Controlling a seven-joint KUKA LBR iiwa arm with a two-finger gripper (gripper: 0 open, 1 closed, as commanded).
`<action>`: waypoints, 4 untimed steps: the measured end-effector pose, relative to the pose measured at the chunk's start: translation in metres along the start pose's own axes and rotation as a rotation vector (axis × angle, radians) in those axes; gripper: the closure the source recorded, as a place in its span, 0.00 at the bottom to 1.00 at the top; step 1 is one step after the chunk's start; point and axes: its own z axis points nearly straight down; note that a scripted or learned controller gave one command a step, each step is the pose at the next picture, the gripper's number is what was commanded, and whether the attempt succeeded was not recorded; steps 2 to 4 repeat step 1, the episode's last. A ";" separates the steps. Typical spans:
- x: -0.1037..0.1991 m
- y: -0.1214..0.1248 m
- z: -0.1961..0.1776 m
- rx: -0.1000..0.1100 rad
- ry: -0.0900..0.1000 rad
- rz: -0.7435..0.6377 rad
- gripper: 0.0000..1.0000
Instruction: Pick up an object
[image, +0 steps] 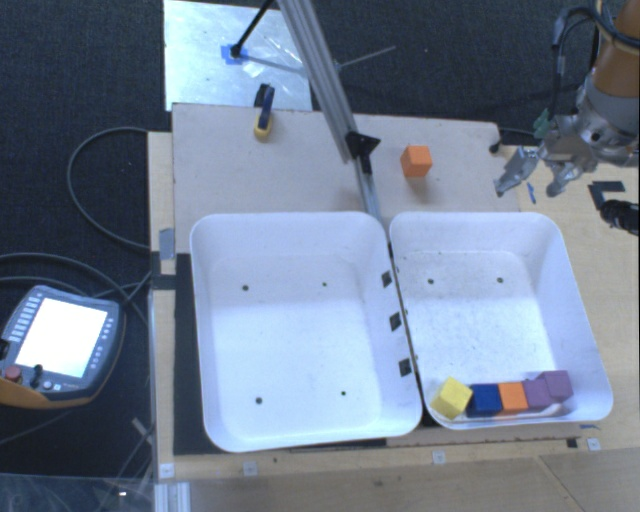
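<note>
Along the near wall of the right bin (575, 300), five small blocks lie in a row whose long axis runs roughly left to right, parallel to that wall. From the left they are a yellow block (451, 397), a blue block (486, 399), an orange block (513, 396), a light purple block (537, 391) and a darker purple block (558, 384). The row climbs slightly toward the right end, following the bin's curved corner. The yellow block sits turned at an angle, one corner pointing toward the near rim, while the other four lie square to each other with faces touching or just beside one another. Each block is a plain cube of matte, solid colour, so none has a long axis of its own. A sixth cube, a second orange cube (416, 161), rests on the bare worktop (300, 160) behind the right bin, well apart from the row. The left bin (215, 300) stands touching the right one along their shared rim. The gripper (535, 173) hangs over the worktop beyond the far right corner of the right bin, well apart from every block; its fingers (512, 172) are spread and released, with nothing between them. A teach pendant (55, 345) lies left of the bins, and a yellow-and-blue clamp (263, 110) rests at the far edge of the worktop.
</note>
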 end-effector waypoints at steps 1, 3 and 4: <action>0.024 -0.014 0.079 0.007 0.003 0.000 0.00; 0.024 -0.014 0.079 0.007 0.003 0.000 0.00; 0.024 -0.014 0.079 0.007 0.003 0.000 0.00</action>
